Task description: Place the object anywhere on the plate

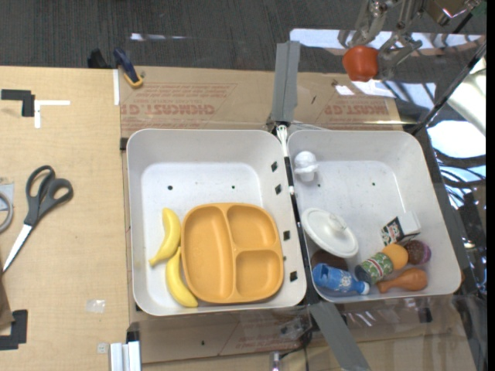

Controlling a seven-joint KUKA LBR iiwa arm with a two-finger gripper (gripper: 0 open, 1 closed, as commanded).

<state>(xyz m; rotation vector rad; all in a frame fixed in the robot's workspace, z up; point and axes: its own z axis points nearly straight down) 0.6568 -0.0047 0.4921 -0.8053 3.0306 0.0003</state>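
The left bin holds the orange plate, a three-part tray in its lower half. Two bananas lie along the plate's left edge, touching it, one above the other.

The right bin, just beside the left, carries a cluster along its lower edge: a white lid with a knob, a blue bottle lying down, a green can, an orange ball, a dark plum, a drumstick and a small box. A small white cup sits near the bin's upper left corner.

On the bench left of the bins lie scissors.

High at upper right, above the far edge of the right bin, the gripper pinches a red tomato between its fingers, well apart from the plate.
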